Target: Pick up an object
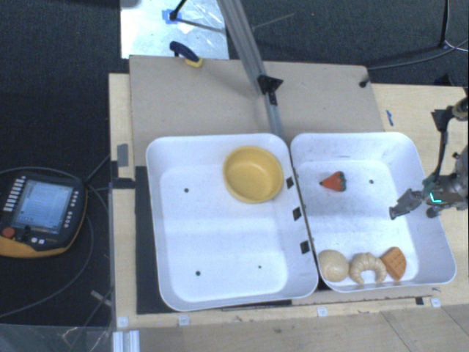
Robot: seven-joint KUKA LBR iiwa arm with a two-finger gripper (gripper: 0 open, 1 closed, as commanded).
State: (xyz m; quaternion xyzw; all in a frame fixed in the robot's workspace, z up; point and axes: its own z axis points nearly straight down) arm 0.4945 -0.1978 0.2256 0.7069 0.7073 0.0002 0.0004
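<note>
Camera view, from above at a slant. Counter (322,94): tan board surface carrying two shallow white bins side by side.

Left bin (220,270): one yellow bowl (253,174), upright, at the far edge toward the divide between the bins.

Right bin (366,218): a small red strawberry-like piece with a green end (333,182), lying alone in the far half. Along the near wall, a row of three: a pale round roll (333,265), a croissant (368,267) just beside it, and an orange-brown waffle-like piece (393,262) touching the croissant on the right.

End effector (403,205): at the right rim of the right bin, reaching in from the right, dark grey tip pointing left. It sits well apart from the strawberry piece and from the row of three, with nothing seen in its grasp; how far apart it stands, I cannot tell, being too small and blurred.

Off the counter, left, on the dark floor: a handheld control pendant (40,211) with lit screen.
</note>
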